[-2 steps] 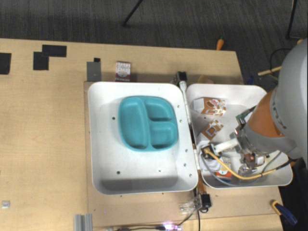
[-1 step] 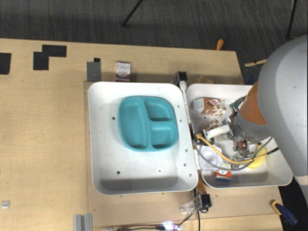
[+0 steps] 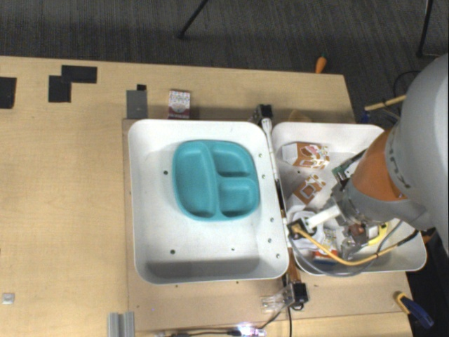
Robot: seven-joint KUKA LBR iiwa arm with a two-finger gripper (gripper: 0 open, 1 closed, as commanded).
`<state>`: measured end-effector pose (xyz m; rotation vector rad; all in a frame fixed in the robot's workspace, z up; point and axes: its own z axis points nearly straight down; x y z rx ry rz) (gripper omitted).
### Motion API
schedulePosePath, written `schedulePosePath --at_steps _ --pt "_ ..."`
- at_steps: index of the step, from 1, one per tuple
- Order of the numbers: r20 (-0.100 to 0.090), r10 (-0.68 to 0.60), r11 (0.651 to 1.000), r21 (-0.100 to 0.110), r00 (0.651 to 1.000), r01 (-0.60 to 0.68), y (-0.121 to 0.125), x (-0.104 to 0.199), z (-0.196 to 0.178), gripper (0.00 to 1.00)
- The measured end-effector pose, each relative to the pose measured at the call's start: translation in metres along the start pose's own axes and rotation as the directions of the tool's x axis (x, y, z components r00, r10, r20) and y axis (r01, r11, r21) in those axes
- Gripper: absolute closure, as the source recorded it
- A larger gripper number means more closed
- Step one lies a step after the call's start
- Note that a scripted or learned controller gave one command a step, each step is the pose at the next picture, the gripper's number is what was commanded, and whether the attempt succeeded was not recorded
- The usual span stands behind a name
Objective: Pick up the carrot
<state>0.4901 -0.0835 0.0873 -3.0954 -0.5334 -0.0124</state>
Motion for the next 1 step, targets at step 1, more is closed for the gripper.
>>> schedulePosePath --at_steps 1 --pt "-0.003 -0.005 1.000 0.000 1.000 0.005 0.0002 0.0025 -0.0111 1.00"
